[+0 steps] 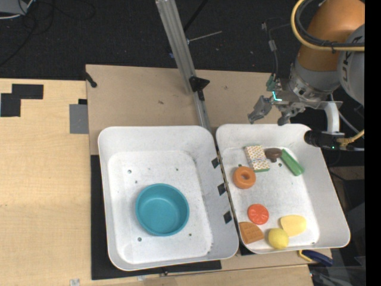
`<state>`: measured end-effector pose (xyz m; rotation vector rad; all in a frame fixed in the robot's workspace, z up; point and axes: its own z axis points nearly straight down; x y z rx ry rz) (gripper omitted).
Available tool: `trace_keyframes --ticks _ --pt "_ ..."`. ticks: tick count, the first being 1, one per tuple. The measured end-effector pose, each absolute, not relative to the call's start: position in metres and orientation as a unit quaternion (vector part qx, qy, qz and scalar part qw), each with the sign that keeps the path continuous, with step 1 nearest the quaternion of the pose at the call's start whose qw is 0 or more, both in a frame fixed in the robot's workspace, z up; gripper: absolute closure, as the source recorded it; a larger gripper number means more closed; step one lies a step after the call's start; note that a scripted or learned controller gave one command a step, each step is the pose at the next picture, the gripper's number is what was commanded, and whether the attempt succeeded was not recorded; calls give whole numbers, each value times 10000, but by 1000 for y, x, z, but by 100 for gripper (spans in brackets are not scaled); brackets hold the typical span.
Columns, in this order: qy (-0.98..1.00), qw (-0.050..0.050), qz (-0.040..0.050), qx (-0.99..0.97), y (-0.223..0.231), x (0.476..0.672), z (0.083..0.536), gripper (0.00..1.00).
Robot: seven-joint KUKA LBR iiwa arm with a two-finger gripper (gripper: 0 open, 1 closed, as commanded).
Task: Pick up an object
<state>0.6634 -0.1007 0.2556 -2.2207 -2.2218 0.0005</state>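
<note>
camera view: claw [272, 112] (above bin [309, 137])

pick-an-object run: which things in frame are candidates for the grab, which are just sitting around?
Job-related:
gripper, above the right bin's far edge
right bin
orange ring
checkered block
brown piece
green stick
red disc
orange wedge
yellow ball
yellow lump

Lying about:
left bin
teal bowl, also grabbable
metal rail
</note>
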Motion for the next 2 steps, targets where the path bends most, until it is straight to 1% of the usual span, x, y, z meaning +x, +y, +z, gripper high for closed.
trace_keyframes --ticks 1,2 --pt "-7073 2 2 -7069 -101 663 255 0" --pt "-7072 21 17 -7070 -93 660 196 0"
